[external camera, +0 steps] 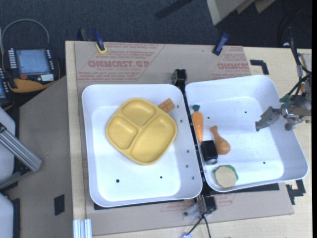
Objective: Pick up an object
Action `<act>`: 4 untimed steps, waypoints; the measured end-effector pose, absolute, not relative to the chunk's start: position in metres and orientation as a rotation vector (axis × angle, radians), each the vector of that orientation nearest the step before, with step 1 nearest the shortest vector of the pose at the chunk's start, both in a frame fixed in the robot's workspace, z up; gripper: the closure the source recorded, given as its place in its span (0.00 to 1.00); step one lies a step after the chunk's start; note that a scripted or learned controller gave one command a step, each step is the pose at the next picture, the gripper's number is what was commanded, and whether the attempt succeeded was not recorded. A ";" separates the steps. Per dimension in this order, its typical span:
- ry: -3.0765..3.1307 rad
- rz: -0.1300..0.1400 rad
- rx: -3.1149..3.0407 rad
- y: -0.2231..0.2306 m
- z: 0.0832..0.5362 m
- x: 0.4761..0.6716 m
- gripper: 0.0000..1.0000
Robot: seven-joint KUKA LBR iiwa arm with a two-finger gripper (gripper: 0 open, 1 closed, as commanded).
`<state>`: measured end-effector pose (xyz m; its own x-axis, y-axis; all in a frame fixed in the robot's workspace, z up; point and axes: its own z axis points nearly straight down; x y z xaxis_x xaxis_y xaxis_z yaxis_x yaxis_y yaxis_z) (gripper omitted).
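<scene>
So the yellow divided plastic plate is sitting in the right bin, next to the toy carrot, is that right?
Not quite. The camera view shows the yellow divided plastic plate in the left white bin; the orange toy carrot lies in the right white bin, just across the divide.

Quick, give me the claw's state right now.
Claw: over the right bin, nothing between its fingers; open or shut cannot be told.
</scene>
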<state>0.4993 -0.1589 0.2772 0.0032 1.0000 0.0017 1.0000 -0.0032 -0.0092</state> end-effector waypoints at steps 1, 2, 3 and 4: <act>-2.222 0.000 -2.222 -0.159 0.282 0.501 0.00; -2.215 0.006 -2.218 -0.163 0.220 0.496 0.00; -2.219 0.001 -2.221 -0.156 0.162 0.494 0.00; -2.219 0.002 -2.219 -0.147 0.104 0.493 0.00</act>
<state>0.4932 -0.1470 0.1039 -0.0003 1.0000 0.0012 1.0000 0.0003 -0.0033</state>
